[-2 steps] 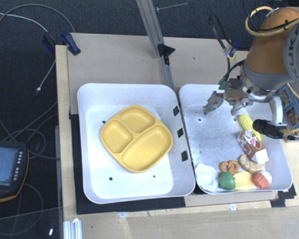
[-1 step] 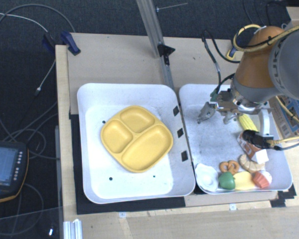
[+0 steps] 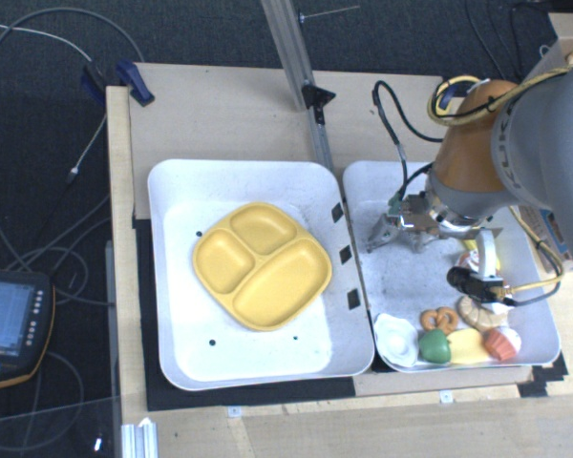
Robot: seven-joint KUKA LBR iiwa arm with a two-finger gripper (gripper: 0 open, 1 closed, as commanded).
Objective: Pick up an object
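Small toy foods lie along the front of the right bin (image 3: 401, 284): a white piece (image 3: 395, 336), a green pepper (image 3: 435, 348), a brown pretzel (image 3: 437, 319), a pale yellow piece (image 3: 468, 345) and a red-orange piece (image 3: 503, 343). A tan round piece (image 3: 484, 312) lies just behind them. A yellow-white item (image 3: 484, 254) sits further back by the right wall. My gripper (image 3: 399, 239) hangs over the back left of this bin, open, with nothing between its fingers. It is well behind the food pile and apart from it.
The left bin (image 3: 172, 256) holds a yellow divided plate (image 3: 261, 265). A metal pole (image 3: 296, 55) slants down to the gap between the bins. Cables (image 3: 401, 122) loop off the arm's wrist, and a black fitting (image 3: 463, 278) hangs near the food pile.
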